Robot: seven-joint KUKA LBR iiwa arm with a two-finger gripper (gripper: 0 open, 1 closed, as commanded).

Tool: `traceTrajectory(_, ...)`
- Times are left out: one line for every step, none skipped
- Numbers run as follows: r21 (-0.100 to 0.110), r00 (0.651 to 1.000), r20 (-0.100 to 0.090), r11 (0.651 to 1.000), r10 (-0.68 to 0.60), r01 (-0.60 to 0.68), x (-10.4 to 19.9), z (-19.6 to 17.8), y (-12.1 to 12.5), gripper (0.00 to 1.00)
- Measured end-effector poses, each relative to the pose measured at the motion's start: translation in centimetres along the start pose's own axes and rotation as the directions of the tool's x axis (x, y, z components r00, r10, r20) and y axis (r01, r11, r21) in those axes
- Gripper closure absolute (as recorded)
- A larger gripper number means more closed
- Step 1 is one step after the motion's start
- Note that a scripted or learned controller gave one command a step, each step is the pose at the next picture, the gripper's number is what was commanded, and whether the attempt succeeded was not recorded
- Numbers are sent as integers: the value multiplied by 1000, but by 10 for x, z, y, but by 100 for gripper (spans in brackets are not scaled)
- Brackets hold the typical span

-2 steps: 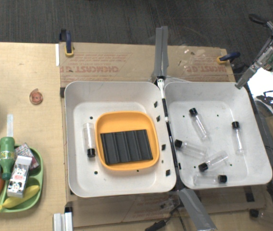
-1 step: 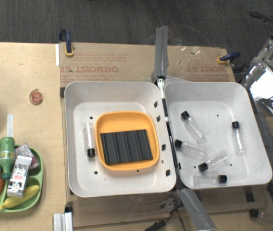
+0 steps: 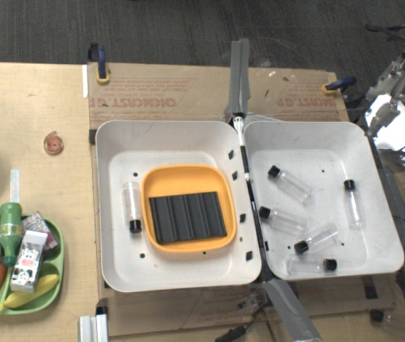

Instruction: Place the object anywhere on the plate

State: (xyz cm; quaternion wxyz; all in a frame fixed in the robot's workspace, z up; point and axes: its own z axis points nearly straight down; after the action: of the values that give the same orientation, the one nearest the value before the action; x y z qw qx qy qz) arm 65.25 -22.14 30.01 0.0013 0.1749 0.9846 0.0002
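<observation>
Nearest, in the right bin (image 3: 373,262), lie five clear black-capped tubes (image 3: 315,239), scattered apart. In the left bin (image 3: 117,262) the orange plate (image 3: 188,175) carries a dark ribbed block (image 3: 188,216) flat at its middle. Another tube (image 3: 130,204) lies just beside the plate's left rim, off it. Farther back, cardboard (image 3: 167,95) lies clamped to the bench. Whether the claw is apart or together cannot be told.

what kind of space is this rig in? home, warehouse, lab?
Most likely a robotics lab test bench. Two white bins sit on cardboard clamped to the bench, clear vials serve as pick objects, and a green tray of toy food sits alongside.
</observation>
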Motion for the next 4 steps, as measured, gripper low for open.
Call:
traceTrajectory(0, 960, 4, 960, -279, 279, 7, -28, -3, 0)
traceTrajectory(-1, 954, 1, 954, -300, 300, 6, -14, -3, 0)
traceTrajectory(-1, 946, 2, 946, -325, 325, 5, -4, -3, 0)
traceTrajectory(-1, 939, 2, 939, -344, 344, -2, 5, -1, 0)
